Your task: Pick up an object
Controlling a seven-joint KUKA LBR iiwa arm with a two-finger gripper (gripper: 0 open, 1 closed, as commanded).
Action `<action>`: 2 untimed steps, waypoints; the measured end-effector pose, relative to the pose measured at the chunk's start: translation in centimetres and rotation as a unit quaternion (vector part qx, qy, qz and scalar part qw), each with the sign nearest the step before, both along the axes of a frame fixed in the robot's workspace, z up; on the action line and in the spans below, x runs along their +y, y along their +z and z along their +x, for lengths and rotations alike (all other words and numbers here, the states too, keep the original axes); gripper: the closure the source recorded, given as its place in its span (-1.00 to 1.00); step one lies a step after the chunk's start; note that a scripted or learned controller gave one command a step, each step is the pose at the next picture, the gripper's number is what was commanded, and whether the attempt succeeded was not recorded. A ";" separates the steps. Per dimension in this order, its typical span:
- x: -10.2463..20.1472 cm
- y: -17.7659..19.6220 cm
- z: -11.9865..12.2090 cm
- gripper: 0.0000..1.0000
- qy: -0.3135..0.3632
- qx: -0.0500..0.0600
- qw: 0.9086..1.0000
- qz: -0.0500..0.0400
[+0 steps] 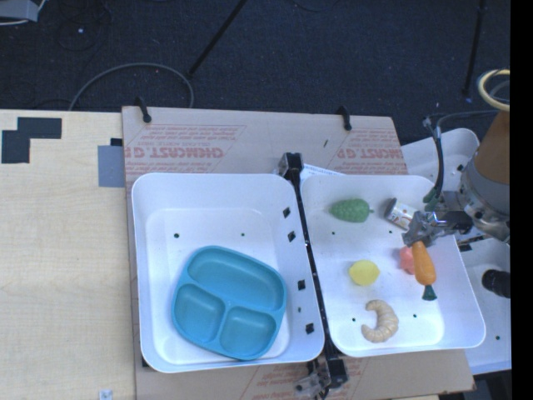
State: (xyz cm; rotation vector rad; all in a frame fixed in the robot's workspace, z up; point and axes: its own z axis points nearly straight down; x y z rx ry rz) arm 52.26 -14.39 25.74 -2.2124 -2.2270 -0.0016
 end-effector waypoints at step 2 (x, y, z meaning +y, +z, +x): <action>11.7 -2.0 2.5 1.00 -0.001 0.001 1.000 0.000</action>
